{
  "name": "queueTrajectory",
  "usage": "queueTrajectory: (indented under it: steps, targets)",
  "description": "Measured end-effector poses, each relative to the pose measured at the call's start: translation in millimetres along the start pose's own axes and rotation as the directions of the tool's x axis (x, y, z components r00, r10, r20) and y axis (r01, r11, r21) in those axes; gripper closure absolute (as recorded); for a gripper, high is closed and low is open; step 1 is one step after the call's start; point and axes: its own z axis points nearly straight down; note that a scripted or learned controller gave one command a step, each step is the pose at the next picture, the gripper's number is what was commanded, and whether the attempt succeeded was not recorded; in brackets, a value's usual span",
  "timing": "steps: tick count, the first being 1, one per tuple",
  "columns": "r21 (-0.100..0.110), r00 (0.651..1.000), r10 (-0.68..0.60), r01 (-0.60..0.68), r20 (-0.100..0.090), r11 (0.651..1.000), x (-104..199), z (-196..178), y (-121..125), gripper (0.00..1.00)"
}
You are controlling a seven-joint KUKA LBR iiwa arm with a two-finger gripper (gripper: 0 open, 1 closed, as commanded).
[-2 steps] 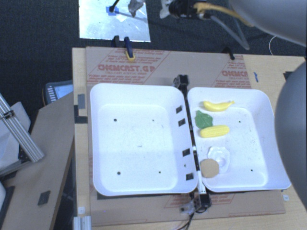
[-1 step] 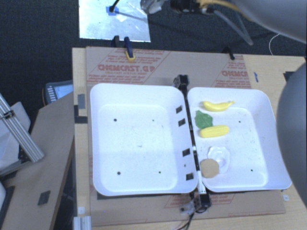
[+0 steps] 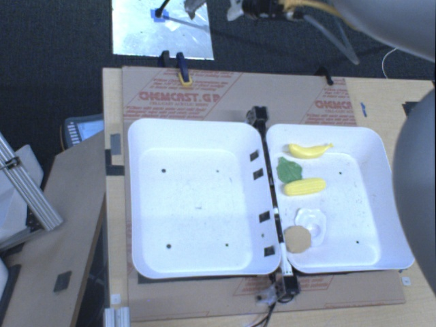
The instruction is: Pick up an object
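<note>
Five small things are seen in the right bin (image 3: 354, 206), all in its left half. A yellow banana (image 3: 310, 150) is placed near the far wall. A green piece (image 3: 289, 171) lies just in front of it, its kind not made out. A yellow cob-like piece (image 3: 304, 187) is set just beside the green one; contact cannot be judged. A clear item (image 3: 311, 220) is barely told from the white floor, and a tan disc (image 3: 297, 238) is overlapped with its near-left edge. The left bin (image 3: 197, 203) is set alongside. The right bin's outer rim is hidden by the blurred grey arm (image 3: 417, 182). Both bins are carried on a cardboard sheet (image 3: 225, 90) on the bench (image 3: 385, 94), its red print partly covered. The claw (image 3: 211, 12) is seen at the top edge, well apart from the bins, its upper part cut off; its pale fingers (image 3: 193, 2) are spread wide, nothing gripped.
</note>
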Motion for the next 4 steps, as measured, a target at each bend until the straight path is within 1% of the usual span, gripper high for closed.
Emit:
queueTrajectory:
  steps: [1, 2, 3, 4]
  targets:
    - [-0.003, 1.0, -0.003, 0.003, -0.001, 1.0, 0, -12, 0, 1.0]
    - [-0.002, 1.0, -0.003, 0.003, 0.0, 1.0, 0, -11, 0, 0.0]
    - [-0.005, 1.0, -0.006, 0.006, -0.001, 1.0, 1, -23, 0, 1.0]
    - [-0.004, 1.0, -0.006, 0.006, -0.001, 1.0, 1, -22, 0, 0.0]
